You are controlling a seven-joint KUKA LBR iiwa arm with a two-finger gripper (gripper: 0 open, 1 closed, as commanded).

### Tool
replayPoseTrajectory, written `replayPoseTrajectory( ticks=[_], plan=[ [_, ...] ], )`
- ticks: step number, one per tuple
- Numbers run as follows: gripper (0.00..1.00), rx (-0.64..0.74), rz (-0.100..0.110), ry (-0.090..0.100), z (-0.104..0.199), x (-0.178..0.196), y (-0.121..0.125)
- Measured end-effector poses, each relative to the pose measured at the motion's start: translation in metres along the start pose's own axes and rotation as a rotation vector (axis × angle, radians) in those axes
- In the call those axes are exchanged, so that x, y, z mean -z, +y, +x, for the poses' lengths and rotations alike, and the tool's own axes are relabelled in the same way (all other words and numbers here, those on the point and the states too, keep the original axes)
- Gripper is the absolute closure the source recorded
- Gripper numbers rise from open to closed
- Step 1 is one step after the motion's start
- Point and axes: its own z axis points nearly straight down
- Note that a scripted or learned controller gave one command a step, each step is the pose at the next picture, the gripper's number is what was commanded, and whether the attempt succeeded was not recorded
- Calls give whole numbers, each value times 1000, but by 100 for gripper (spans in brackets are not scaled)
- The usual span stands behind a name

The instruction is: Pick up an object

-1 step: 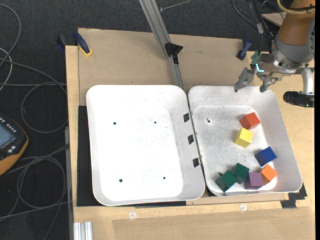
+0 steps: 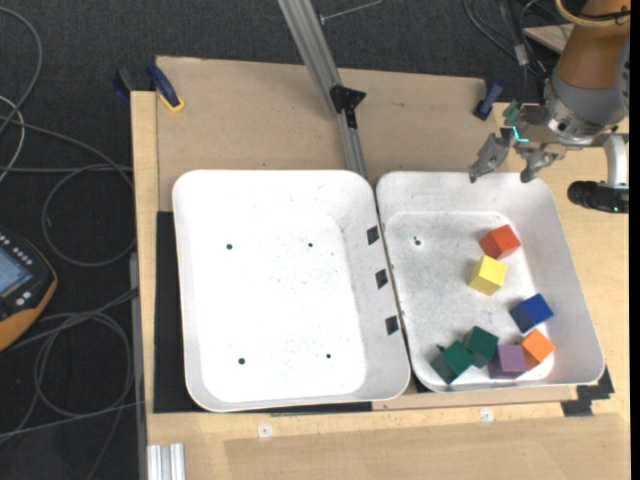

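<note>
A: Two shallow white bins on a tan wooden counter (image 2: 250, 108). Left bin (image 2: 275, 288): smooth plastic, rounded corners, fine dark speckling, four small dark dots.

B: Right bin (image 2: 440, 203)?

A: Same make, same speckle. Seven small blocks in it, all hard-edged cubes, matte. Red block (image 2: 499, 241) in the upper right part, yellow block (image 2: 487, 275) just below it, near but apart. Blue block (image 2: 531, 311) lower, by the right wall. Orange block (image 2: 538, 345) just under the blue. Purple block (image 2: 511, 358) touching the orange on its left. Two green blocks (image 2: 468, 353) at the bottom, pressed together, just beside the purple.

B: Arm?

A: Enters upper right, orange band (image 2: 592, 63) over a grey wrist. Gripper (image 2: 510, 169) hangs over the far rim of the right bin, pointing down, well apart from every block. Jaws spread, two dark fingers (image 2: 488, 158) splayed, nothing between them.

B: Else?

A: Grey metal rail (image 2: 318, 63) running at a slant down to the gap between the bins. Blue clamps (image 2: 165, 86) at the counter's far corners. Cables (image 2: 60, 168) on the dark carpet to the left.
</note>
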Motion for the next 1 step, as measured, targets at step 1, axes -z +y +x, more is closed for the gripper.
replayPoseTrajectory(
  ticks=[1],
  plan=[
    [0, -2, 5, 1, -4, -63, -2]
  ],
)
